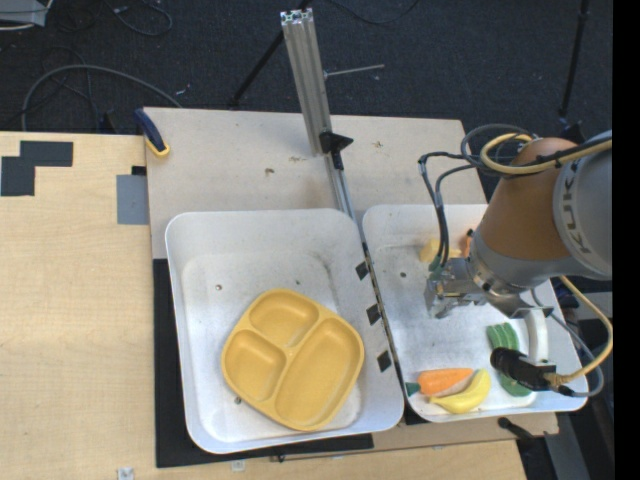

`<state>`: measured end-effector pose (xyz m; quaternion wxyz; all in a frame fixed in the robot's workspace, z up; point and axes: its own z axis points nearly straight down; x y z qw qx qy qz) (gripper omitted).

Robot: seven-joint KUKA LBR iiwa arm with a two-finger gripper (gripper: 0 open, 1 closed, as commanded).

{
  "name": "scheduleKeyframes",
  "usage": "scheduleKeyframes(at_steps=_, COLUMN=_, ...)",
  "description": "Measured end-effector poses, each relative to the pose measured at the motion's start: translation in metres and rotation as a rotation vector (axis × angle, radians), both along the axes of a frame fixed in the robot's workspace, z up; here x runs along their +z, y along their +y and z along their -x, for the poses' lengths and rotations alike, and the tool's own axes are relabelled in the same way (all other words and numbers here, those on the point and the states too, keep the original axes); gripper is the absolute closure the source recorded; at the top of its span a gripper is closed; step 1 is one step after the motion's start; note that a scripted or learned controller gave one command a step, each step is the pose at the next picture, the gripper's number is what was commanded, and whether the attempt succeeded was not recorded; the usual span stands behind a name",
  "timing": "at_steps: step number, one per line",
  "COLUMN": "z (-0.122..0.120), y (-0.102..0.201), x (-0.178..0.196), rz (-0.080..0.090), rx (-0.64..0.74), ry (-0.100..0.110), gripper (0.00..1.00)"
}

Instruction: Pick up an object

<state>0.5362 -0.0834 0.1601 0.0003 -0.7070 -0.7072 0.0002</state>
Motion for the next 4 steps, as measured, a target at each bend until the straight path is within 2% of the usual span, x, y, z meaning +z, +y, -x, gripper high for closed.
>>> scheduleKeyframes(at_steps=1, z=-0.003, y=-0.001, x=0.042, rz=0.000, rx=0.000, ry=-0.003, gripper=1.00)
scheduleKeyframes(at_steps=2, z=-0.003, y=0.007, x=0.101, rz=0.000, rx=0.001, ry=-0.003, gripper=1.00)
scheduleKeyframes(at_steps=3, z=0.000, y=0.052, x=0.087, rz=-0.001, rx=0.003, ry=0.003, gripper=1.00)
scheduleKeyframes(at_steps=4, z=0.015, y=0.106, x=0.073, rz=-0.001, rx=0.004, ry=0.005, gripper=1.00)
